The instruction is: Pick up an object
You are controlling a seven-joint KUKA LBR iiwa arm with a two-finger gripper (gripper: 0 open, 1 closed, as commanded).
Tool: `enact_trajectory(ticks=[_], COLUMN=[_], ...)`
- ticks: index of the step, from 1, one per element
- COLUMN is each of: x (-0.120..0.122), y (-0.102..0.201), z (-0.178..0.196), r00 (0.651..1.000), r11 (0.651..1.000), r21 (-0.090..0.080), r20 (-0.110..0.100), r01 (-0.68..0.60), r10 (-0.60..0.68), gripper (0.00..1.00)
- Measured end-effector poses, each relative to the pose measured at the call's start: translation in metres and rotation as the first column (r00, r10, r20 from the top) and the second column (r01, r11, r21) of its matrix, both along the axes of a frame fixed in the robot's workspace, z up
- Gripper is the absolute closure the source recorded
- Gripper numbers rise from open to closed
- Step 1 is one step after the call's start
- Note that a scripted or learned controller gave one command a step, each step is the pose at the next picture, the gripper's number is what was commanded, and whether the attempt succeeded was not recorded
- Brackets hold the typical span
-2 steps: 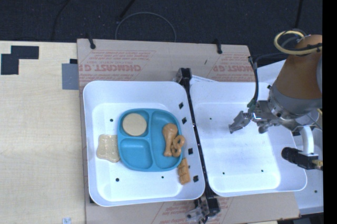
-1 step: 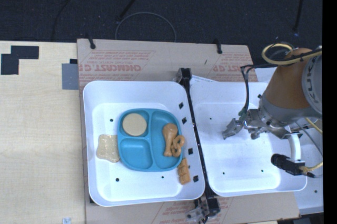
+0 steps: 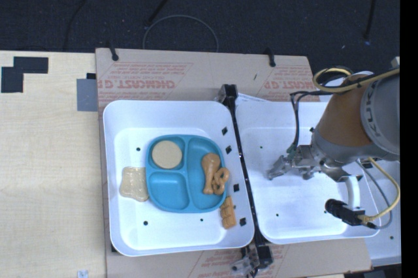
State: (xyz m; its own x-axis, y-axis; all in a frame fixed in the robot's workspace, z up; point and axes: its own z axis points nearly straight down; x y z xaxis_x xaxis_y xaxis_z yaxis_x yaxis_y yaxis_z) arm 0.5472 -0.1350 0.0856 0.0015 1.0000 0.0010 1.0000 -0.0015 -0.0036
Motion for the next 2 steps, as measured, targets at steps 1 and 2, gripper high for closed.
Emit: enact_trajectory(ticks=[1, 2], x=[0.0, -0.005], y=[-0.001, 0.004], z=[0.013, 0.071], r00=[1.0, 1.0], r11=[1.0, 1.0], r21=[0.0, -0.001], r20=[0.001, 0.003], r01=[0.005, -0.003], r10=[-0.005, 0.003], gripper=[1.0, 1.0])
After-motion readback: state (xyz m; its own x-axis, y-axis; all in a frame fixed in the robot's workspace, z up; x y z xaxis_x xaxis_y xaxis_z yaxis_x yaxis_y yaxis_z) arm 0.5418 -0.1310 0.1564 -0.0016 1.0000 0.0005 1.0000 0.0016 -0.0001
